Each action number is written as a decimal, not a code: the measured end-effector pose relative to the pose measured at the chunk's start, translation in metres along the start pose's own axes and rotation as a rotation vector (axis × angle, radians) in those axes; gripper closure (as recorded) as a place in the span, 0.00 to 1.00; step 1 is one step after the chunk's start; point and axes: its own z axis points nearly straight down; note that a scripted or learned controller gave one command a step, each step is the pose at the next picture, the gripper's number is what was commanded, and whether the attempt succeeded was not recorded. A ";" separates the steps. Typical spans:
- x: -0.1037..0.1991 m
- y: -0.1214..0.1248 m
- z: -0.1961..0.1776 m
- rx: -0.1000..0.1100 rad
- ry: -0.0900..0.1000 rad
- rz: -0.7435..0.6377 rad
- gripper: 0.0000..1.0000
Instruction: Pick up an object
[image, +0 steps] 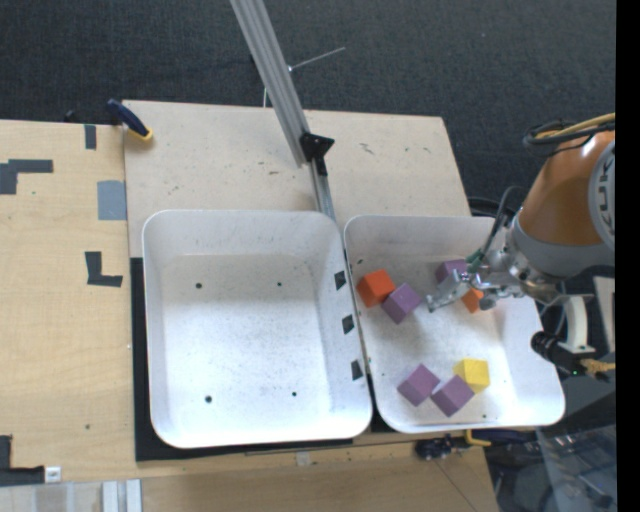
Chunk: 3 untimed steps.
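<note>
Gripper low in right bin; claw state cannot be told. Purple block and small orange piece crowd it on either side. Orange cube touches purple cube just left. Near front wall: 2 purple cubes, yellow cube.

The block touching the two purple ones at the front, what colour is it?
Yellow, seen in the camera view.

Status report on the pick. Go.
Gripper low in right bin, jaws' state unclear. Small orange block beside it, purple block close. No grasp seen.
</note>
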 end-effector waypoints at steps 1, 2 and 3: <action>-0.002 0.009 0.053 0.000 0.000 0.000 0.00; -0.001 0.009 0.040 -0.003 0.001 -0.001 1.00; 0.000 0.005 -0.021 -0.011 -0.001 0.000 1.00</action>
